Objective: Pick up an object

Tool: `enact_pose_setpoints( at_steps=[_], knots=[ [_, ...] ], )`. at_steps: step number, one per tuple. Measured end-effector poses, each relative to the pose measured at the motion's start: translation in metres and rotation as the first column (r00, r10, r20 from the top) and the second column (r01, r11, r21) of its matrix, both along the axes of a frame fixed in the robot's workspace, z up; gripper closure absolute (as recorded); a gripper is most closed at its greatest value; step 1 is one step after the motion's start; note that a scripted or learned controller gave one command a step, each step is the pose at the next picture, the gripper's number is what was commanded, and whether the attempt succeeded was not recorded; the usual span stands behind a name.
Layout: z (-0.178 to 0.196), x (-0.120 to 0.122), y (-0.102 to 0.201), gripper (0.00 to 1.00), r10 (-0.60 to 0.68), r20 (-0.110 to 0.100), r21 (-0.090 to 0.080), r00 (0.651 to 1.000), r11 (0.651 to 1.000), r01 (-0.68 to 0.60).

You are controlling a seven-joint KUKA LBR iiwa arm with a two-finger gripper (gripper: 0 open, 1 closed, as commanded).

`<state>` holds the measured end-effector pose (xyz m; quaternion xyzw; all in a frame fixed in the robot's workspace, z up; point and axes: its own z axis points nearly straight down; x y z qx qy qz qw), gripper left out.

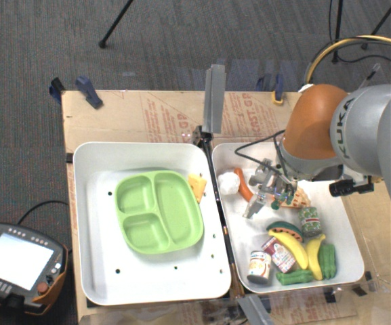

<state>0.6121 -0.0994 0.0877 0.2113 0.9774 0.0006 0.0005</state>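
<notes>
Gripper (261,196) low over right bin (353,239), can't tell jaw state from here.
I see nothing clearly btwn the fingers. Toy food sits in that bin: orange carrot (244,183) just left of gripper, banana (305,244), small can (259,265) nr front edge. Green divided plate (160,210) in left bin (90,249).

I see dark grey ribbed carpet (181,32) around my brown cardboard-topped bench (148,114), a thin black stand leg (119,20) crossing it.
</notes>
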Motion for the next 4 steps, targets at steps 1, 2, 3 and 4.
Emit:
enact_pose_setpoints(
  at_steps=[1,2,3,4],
  knots=[
    [0.000,0.010,0.021,0.00,-0.035,0.000,0.000,0.999,0.999,0.035],
    [0.000,-0.052,-0.010,0.00,-0.116,-0.003,-0.001,0.993,0.993,0.116],
    [0.000,0.014,0.011,0.00,-0.071,0.000,0.000,0.997,0.997,0.071],
    [0.000,0.004,0.019,0.00,-0.288,-0.003,-0.001,0.958,0.958,0.288]
  ],
)
